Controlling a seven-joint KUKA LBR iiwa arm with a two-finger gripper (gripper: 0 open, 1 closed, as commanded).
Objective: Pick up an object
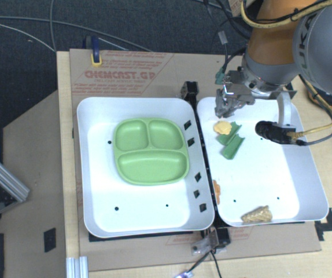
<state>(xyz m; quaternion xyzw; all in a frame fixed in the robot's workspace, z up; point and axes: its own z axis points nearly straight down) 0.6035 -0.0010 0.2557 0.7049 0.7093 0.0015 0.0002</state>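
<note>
Metal 2-finger claw point(226, 110) hangs just above a small yellow chunk point(222, 128) beside a green wedge piece point(232, 143) in right white bin point(287, 172); finger spread cannot be told.

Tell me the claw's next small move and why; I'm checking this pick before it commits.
Probably a short drop straight down. The claw hangs just above the yellow piece near the top of the right bin, with the green piece right beside it. The yellow piece is not between its fingers, so nothing is held yet.
</note>
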